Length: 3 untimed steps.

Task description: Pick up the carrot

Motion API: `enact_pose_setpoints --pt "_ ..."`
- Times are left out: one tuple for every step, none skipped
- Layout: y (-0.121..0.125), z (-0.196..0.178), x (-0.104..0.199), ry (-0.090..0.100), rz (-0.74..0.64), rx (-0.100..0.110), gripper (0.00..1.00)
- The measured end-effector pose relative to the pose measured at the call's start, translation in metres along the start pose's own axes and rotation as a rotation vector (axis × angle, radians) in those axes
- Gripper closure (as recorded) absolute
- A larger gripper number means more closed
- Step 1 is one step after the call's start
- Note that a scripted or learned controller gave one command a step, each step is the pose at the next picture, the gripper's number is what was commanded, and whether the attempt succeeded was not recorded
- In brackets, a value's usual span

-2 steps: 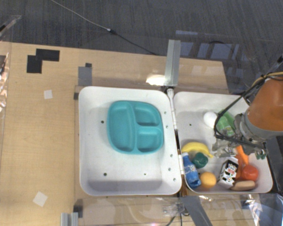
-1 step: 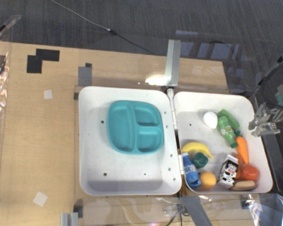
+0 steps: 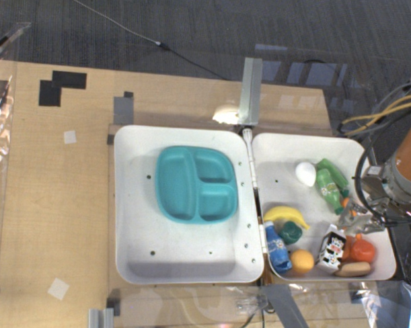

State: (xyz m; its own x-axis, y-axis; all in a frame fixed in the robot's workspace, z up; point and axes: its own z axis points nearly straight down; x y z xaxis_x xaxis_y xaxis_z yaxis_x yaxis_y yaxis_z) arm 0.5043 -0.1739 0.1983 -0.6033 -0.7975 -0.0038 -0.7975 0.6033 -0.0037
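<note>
wooden desk carries two shallow white bins side by side; left bin holds a teal divided plate, sitting flat near the bin's middle, three compartments, nothing in them

right bin holds all the small items; grey arm with orange band comes in from the right edge, wrist over the bin's right side, yellow cables looped above it

pincer sits low over the right part of the right bin, metal fingertips pointing left-down, just above the orange-red carrot; can't tell if the pincer is spread or clenched, tips too small and cluttered; nothing visibly between them

carrot lies in the right bin's lower right corner, touching a tan sausage-like piece just below it and right beside a black-and-white carton on its left

green bottle lies tilted in upper right of that bin, white egg just left of it

yellow banana near the bin's left-middle, dark green pepper-like item touching it underneath

blue can lies along the bin's lower left wall, orange fruit just beside it on the right
</note>
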Motion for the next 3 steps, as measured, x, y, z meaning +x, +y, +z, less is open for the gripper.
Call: enact_pose_setpoints --pt "-0.002 -0.013 -0.003 -0.006 0.001 0.010 1.00" --pt "-0.014 -0.119 0.022 -0.001 -0.179 0.012 1.00" --pt "-0.006 0.048 0.033 0.002 -0.313 -0.013 1.00"
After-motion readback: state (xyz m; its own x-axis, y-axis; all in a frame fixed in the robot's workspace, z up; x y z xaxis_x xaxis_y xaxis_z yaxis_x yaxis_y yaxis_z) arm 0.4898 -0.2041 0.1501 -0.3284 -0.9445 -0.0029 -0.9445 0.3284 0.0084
